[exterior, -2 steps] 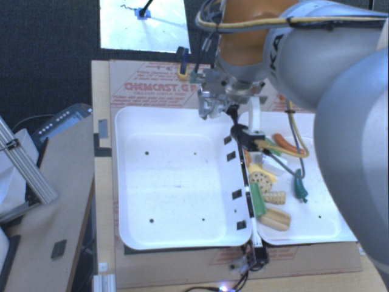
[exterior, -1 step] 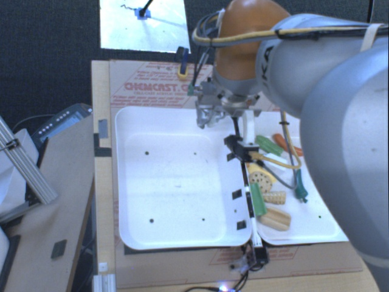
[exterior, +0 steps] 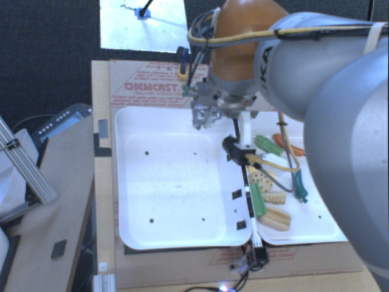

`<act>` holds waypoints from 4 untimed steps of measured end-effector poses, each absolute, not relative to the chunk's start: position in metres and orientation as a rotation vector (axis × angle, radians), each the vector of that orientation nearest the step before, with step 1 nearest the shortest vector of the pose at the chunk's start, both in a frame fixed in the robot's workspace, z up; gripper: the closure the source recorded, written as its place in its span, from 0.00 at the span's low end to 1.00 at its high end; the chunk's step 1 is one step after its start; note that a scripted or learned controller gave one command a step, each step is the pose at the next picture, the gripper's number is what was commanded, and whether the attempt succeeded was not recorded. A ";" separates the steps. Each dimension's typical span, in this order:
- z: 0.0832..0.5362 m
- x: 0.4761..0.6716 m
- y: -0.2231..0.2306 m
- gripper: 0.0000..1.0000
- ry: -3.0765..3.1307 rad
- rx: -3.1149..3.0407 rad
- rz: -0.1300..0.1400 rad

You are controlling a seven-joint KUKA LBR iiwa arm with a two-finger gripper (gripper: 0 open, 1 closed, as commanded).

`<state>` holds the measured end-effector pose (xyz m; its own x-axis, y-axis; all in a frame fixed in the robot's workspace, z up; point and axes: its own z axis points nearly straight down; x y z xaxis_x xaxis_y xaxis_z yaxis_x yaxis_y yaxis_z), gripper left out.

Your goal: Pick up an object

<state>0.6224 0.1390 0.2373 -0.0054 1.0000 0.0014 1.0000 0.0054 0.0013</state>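
My gripper (exterior: 200, 118) hangs over the far right corner of the left bin (exterior: 152, 181), close to the divide between the two bins. Nothing shows in its grasp. The right bin (exterior: 316, 221) holds several small toy objects: a green piece (exterior: 267, 145) next to an orange one (exterior: 290, 146) at the back, a teal piece (exterior: 301, 191), a long green piece (exterior: 256, 198), a yellow ridged piece (exterior: 272, 196) and a tan bread-like piece (exterior: 275, 219) at the front. The arm hides much of the right bin.
Both bins rest on a cardboard sheet (exterior: 146, 87). Behind them lies a pale square plate (exterior: 143, 17). At the left stands a side table (exterior: 55, 181) with a grey device (exterior: 61, 120).
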 end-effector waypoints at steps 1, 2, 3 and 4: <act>0.257 0.596 0.139 1.00 -2.226 -2.216 -0.002; 0.212 0.607 0.155 1.00 -2.227 -2.215 0.002; 0.193 0.606 0.200 1.00 -2.230 -2.212 -0.002; 0.291 0.540 0.199 1.00 -2.230 -2.214 -0.012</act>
<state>0.5399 0.1991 0.2907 -0.0069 1.0000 0.0048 1.0000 0.0068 0.0063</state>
